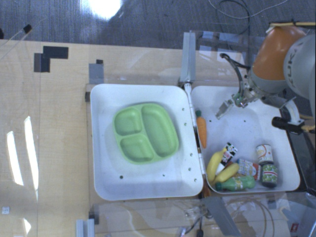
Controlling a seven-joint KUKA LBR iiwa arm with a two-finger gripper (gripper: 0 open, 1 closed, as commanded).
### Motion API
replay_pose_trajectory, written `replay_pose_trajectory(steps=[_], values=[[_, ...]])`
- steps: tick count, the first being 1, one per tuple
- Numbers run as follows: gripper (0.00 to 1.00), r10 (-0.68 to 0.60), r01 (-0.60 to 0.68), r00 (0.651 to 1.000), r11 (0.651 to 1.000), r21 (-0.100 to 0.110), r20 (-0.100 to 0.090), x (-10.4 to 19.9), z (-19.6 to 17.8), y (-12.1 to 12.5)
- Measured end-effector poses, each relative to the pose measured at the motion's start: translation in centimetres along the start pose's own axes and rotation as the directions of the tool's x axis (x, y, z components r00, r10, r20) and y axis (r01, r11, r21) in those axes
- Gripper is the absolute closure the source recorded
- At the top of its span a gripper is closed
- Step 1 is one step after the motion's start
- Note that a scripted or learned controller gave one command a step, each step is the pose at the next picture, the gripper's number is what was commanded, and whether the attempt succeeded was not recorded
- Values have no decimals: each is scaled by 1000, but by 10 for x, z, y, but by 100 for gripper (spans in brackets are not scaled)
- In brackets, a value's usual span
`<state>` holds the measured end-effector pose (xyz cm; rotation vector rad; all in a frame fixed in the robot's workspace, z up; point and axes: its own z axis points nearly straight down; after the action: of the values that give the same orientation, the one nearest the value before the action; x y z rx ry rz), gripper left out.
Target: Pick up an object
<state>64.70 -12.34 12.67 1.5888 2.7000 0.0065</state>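
The right bin (247, 127) holds the objects. An orange carrot (201, 131) lies along its left wall. Clustered at its front are two yellow bananas (215, 165), a green bottle (236, 183), a small black-and-white figure (228, 153), a red-and-white packet (248, 168) and two small cans (265, 152). My gripper (228, 107) hangs over the back part of this bin, pointing down-left, well apart from the carrot and from the cluster. The bin floor below it is bare.
The left bin (98, 147) holds a green divided plate (145, 132). A metal divider post (188, 58) stands behind the bins' shared wall. The grey and orange arm (279, 58) fills the upper right, and cables trail behind it.
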Motion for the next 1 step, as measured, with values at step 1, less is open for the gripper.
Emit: replay_pose_trajectory(steps=[1], values=[[0, 72, -72, 997, 997, 2, -1, 59, -35, -92]])
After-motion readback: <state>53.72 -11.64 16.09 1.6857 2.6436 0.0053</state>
